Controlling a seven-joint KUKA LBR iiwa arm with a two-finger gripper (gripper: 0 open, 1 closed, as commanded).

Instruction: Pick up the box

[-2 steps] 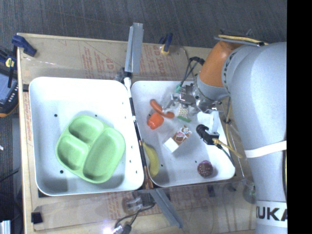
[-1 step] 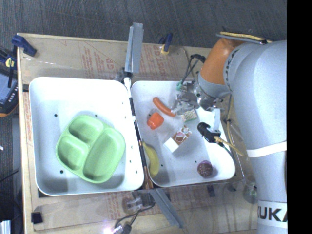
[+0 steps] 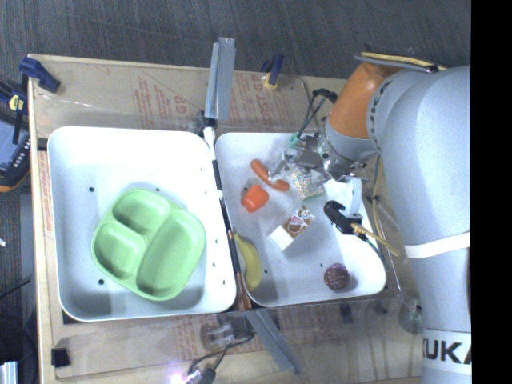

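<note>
The box (image 3: 292, 226) is small, white with a brown printed end, and lies flat in the middle of the right bin (image 3: 368, 282). My gripper (image 3: 302, 176) hangs over the far part of that bin, up and slightly right of the box and apart from it. A speckled patch right under the gripper is too unclear to tell what it is. Nothing shows as held.
In the right bin, an orange carrot (image 3: 270, 176) and an orange cup (image 3: 255, 198) lie left of the gripper. A banana (image 3: 250, 262) rests by the left wall and a dark red ball (image 3: 337, 276) near the front. The left bin (image 3: 72, 158) holds a green divided plate (image 3: 150, 243).
</note>
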